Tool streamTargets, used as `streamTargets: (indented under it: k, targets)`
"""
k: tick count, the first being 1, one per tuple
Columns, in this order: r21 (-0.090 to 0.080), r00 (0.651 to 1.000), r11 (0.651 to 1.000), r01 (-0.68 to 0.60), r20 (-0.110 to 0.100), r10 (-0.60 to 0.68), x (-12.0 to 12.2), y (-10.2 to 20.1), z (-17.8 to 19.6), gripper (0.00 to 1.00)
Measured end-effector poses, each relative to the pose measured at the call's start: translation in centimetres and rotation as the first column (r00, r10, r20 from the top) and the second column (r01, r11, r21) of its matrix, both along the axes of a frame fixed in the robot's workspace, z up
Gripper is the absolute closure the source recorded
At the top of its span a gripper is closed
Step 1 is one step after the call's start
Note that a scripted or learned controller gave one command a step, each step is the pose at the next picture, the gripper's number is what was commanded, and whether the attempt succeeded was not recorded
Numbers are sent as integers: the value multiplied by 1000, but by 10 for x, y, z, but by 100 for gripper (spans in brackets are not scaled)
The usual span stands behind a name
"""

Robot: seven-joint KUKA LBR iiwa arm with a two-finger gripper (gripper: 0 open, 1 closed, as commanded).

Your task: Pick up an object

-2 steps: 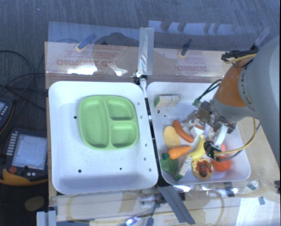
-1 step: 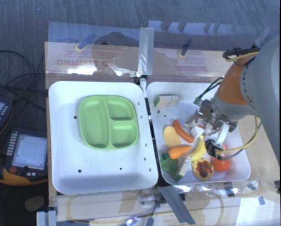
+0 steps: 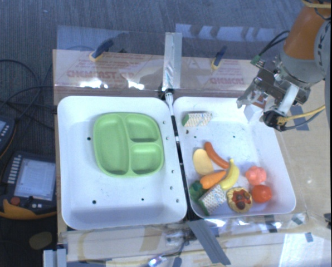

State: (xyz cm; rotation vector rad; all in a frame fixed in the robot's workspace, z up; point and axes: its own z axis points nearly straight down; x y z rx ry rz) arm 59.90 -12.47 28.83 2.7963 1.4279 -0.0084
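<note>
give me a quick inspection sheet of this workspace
surface: two white bins side by side, left bin, right bin
job's things: toy foods in the right bin's near half, including banana, carrot, tomato; a small block lies apart by the far left corner
clutter: green divided tray in the left bin
grippers: end effector over the right bin's far right corner, holding nothing visible
cables: black cables on the floor at left
surroundings: handheld controller on the floor at left

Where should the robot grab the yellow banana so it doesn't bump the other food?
Probably the banana's upper end, coming straight down from above. Its lower end lies among the carrot and tart, while the top curve sticks out more freely.
</note>
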Motion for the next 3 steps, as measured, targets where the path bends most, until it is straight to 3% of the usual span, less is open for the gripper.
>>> streamTargets:
  k: [1,2,3]
  targets:
    - [5,997,997,-78,-3,78,-79,3,-78,100]
    - [5,997,997,-78,-2,78,-78,2,-78,0]
    - [4,1000,1000,-21,8,21,-74,28,-182,0]
